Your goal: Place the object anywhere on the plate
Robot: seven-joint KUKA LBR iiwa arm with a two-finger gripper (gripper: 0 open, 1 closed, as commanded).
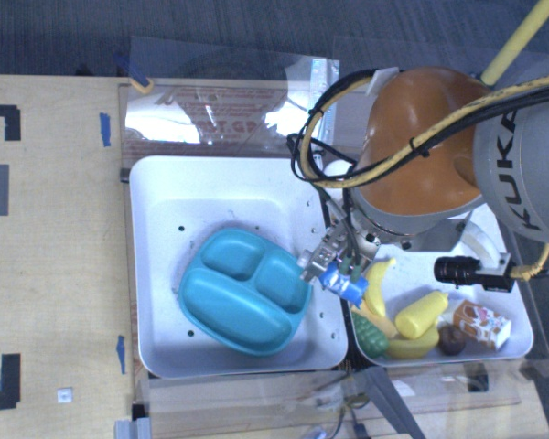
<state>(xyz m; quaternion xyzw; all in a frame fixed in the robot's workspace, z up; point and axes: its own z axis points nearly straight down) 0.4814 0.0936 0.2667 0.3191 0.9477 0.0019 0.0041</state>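
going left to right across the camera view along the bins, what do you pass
blue plate → gripper → green toy → yellow toy → brown toy → white and red packet

Right white bin (pixel 522 341), yellow banana (pixel 377 291), green toy (pixel 370 337), yellow lemon-shaped toy (pixel 421 312), printed packet (pixel 483 324)

Glossy blue plastic plate (pixel 244 289) in a smooth white plastic bin (pixel 156 245), centre frame; pale matt wood bench (pixel 50 273) at left; shiny yellow toy fruit (pixel 419 314) lower right.
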